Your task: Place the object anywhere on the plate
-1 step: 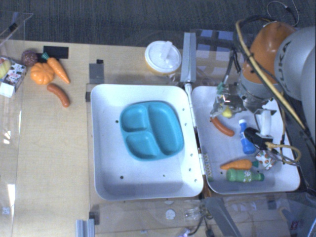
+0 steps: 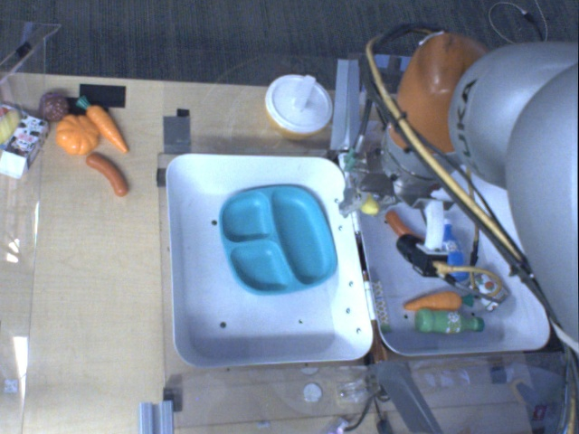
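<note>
gripper [image 2: 362, 197] over bin divider, small yellow object [image 2: 369, 207] at tip | jaw state: cannot tell | carry left, release low over blue plate [image 2: 276, 238]

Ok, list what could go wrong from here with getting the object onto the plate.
1. The small yellow object sits at the gripper right over the seam between the bins; if dropped now, it would likely miss the blue divided plate.
2. The right bin is crowded: the toy carrot and green bottle could be knocked.
</note>
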